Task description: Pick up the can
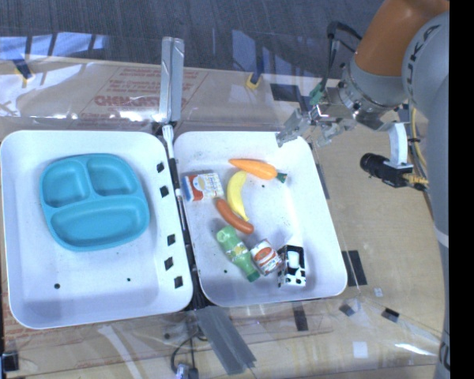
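Camera view: one can (pixel 264 257), one banana (pixel 236 194); gripper (pixel 300 126) open, empty.

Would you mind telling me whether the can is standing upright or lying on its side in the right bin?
Cannot tell for sure. The can looks tipped, wedged between the green bottle and the black-and-white carton, but it is too small to confirm.

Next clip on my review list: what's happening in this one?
A grey KUKA arm reaches in from the right, its gripper hovering above the far right corner of the right bin and holding nothing. The can lies untouched near the bin's front, between a green bottle and a black-and-white carton. The left bin holds a blue divided plate.
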